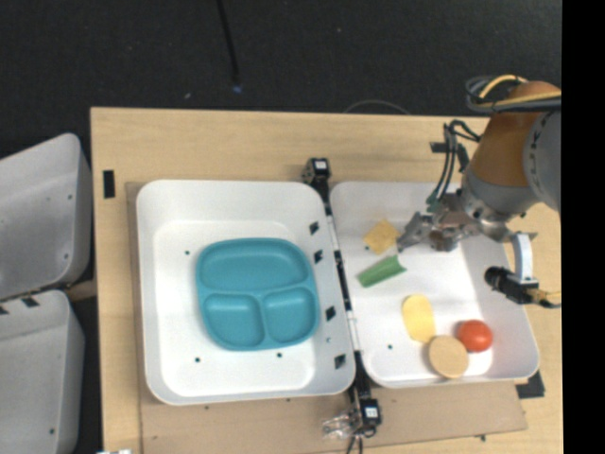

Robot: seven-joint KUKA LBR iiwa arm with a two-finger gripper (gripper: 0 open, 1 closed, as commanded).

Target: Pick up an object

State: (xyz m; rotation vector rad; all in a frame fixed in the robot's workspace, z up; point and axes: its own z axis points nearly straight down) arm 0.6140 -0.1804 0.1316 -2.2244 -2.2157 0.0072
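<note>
Bench (236,145): pale wood top, bearing two shallow white bins side by side

Left white bin (161,357): holds one teal plastic divided tray (255,289) with three compartments, one large at the far side and two smaller at the near side; the tray lies flat near the bin's middle

Right white bin (378,353): holds five loose items
- small pale yellow wedge-shaped piece (381,236), far-left part of the bin
- green elongated flat piece (380,272), just nearer than the wedge, lying at a slant
- yellow oval piece (418,317), middle of the bin's near half
- tan round disc (448,357), near edge, just beside the yellow oval
- red rounded piece (475,335), touching or almost touching the tan disc on its right

Arm (506,154): grey with orange band, entering from the right, over the far part of the right bin

Gripper (421,230): low over the bin floor, just right of the pale yellow wedge; whether it is released or clenched cannot be told, and no item is seen in its grasp
</note>
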